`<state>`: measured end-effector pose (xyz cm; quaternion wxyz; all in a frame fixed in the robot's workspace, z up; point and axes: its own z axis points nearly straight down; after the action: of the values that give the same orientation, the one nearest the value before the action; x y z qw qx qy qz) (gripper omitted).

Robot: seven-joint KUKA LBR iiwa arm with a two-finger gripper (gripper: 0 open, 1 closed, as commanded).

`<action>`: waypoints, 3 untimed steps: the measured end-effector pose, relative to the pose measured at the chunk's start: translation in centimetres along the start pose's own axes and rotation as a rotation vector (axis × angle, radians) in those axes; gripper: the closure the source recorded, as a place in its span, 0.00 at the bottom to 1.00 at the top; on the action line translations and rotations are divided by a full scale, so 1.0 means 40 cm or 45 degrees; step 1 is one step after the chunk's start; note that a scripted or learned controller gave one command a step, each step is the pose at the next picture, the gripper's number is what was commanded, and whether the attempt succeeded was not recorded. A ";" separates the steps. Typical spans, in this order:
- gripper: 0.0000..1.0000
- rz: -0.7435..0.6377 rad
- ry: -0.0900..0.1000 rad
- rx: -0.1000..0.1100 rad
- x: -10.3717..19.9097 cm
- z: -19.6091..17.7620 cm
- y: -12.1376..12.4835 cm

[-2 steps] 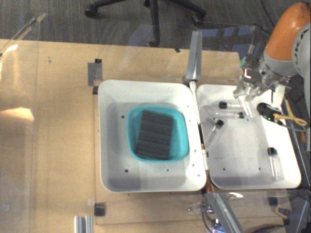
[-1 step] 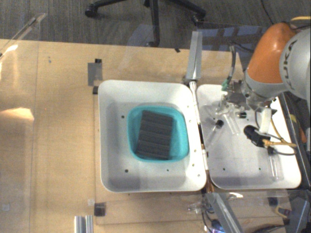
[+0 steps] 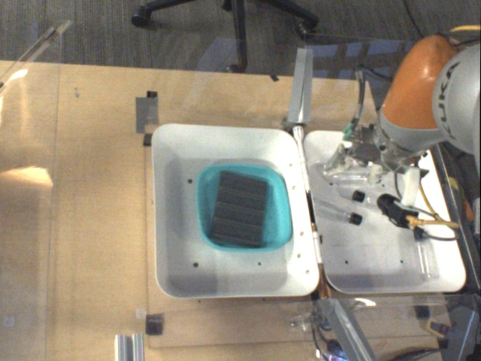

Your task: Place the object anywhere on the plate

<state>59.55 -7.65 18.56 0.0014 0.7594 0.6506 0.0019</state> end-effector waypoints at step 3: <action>0.00 0.852 -0.004 -0.012 -0.302 -0.626 -0.022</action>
<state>56.71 -19.47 43.57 0.0051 0.9309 0.3653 0.0040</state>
